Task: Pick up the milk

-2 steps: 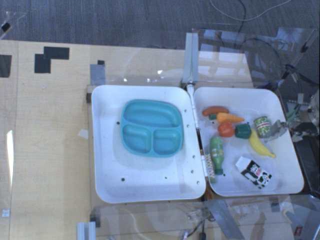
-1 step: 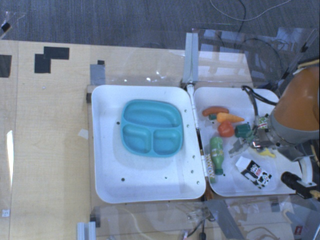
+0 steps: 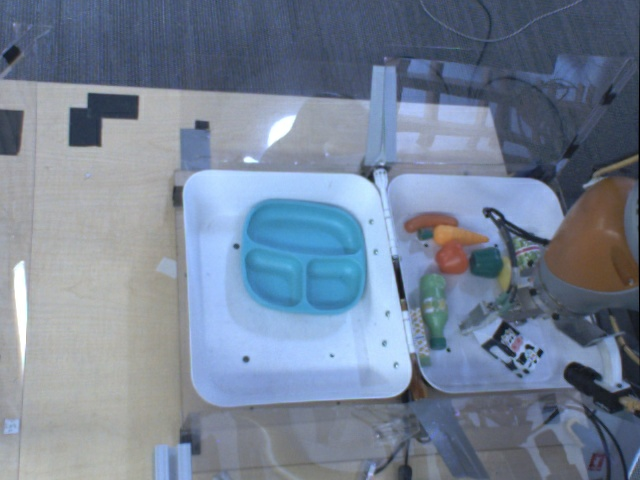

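Overhead, the camera view lists two white bins side by side on a wooden bench. Left bin (image 3: pixel 215 368): one blue divided plate (image 3: pixel 303 255), three compartments, lying flat near the middle. Right bin (image 3: pixel 450 373): a sausage (image 3: pixel 431 221) at the far side, an orange carrot (image 3: pixel 459 235) just beside it, a red piece (image 3: pixel 452 259) below that, a dark green block (image 3: pixel 486 261) to its right, and a green bottle (image 3: pixel 433 309) lying near the bin's left wall. Milk (image 3: pixel 513 349): a small white carton with black patches, lying flat in the near right part of the right bin. Arm: grey with orange band (image 3: pixel 598 243), entering from the right over that bin. Gripper (image 3: pixel 497 309): low, just above the milk carton; its spread cannot be made out, and nothing is seen held in it.
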